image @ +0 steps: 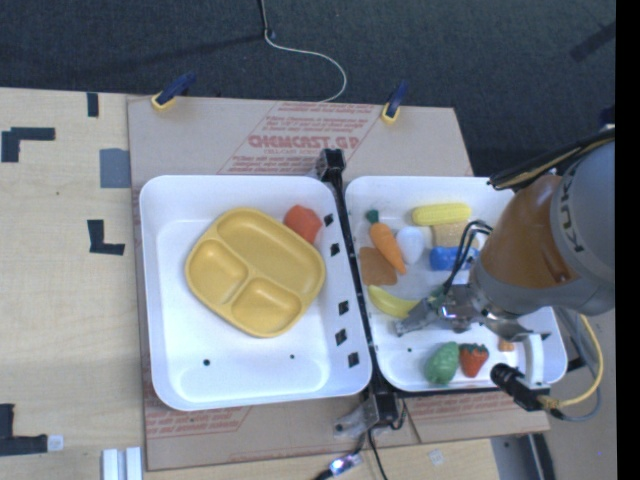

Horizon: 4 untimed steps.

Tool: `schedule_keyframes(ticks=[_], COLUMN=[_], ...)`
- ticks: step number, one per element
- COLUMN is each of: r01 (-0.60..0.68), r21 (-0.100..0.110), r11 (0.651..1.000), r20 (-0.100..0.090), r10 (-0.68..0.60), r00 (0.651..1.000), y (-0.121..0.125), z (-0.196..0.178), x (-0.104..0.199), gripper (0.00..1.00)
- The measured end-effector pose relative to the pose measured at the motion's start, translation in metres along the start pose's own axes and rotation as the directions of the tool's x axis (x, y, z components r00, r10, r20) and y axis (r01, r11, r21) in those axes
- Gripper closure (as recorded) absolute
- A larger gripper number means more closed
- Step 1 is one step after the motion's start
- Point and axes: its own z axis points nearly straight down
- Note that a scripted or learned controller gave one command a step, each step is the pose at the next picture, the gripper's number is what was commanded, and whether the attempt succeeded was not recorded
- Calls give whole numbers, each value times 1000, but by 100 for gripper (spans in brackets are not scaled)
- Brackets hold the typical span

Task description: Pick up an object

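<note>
The right bin (480,382) holds several toy foods: a yellow corn cob (441,214), an orange carrot (387,246), a white piece (411,240), a blue block (445,258), a brown piece (376,266), a yellow banana (391,302), a green broccoli (441,363) and a red strawberry (473,359). My gripper (418,320) is low in this bin. It sits just right of the banana and above the broccoli, pointing left. No object shows in its grasp.
The left bin (170,368) bears a yellow compartment plate (255,270) with a red-orange toy (303,223) at its upper right corner. A black divider (345,268) runs between the bins. The grey arm (545,243) covers the right bin's right side.
</note>
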Motion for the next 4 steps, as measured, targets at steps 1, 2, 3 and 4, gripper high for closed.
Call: schedule_keyframes(ticks=[1,2,3,4], r01=[0,-1,1,1], r21=[-1,-7,-6,-5], r11=[1000,1000,1000,1000], r20=[0,2,1,1], r10=[0,1,-1,-1], r00=[1000,1000,1000,1000], y=[0,-5,-9,-9], z=[-13,-70,-117,-141], x=[0,-7,2,3], gripper=[100,100,100,100])
